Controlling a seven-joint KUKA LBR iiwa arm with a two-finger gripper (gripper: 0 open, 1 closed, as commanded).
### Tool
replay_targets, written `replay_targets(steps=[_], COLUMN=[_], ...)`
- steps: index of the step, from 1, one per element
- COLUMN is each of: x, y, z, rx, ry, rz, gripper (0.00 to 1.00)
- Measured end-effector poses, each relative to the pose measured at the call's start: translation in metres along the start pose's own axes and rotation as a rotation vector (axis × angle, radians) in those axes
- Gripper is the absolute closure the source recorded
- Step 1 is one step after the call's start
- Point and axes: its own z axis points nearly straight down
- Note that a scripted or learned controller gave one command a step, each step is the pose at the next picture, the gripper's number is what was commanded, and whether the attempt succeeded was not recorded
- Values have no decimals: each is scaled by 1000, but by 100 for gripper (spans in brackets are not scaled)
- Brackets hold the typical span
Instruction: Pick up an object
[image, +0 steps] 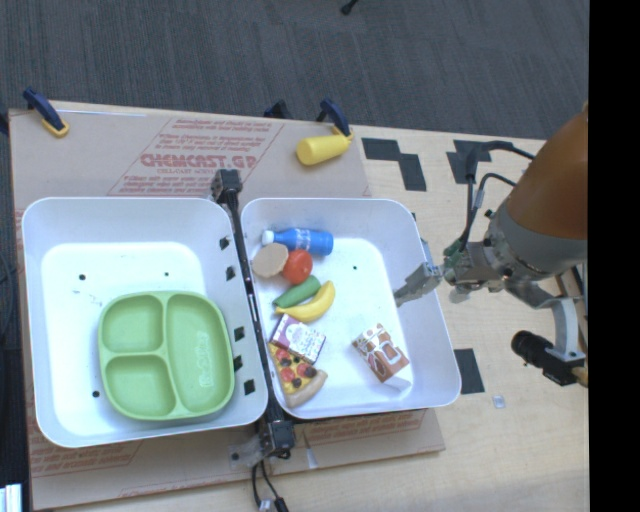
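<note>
Gripper (415, 287), fingers' spread impossible to tell, hangs over the right white plastic bin (425, 330); tan cardboard sheet (130, 150) underlies both bins, dark carpet (300, 50) beyond.

Red block lettering reading "CHEMCAST GP" runs across the cardboard sheet (190, 150) lying under the two white bins, with several lines of smaller red print above and below it too fine to read. The small carton (381, 353) and the purple box (300, 340) in the right bin (420, 330) carry printed graphics, none of it legible.
</note>
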Motion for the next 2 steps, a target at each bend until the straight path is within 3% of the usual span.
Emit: replay_targets(steps=[1, 2], x=[-10, -10], y=[-6, -6], z=[186, 176], rx=[1, 3], ry=[1, 0], rz=[-1, -7], gripper=[0, 100])
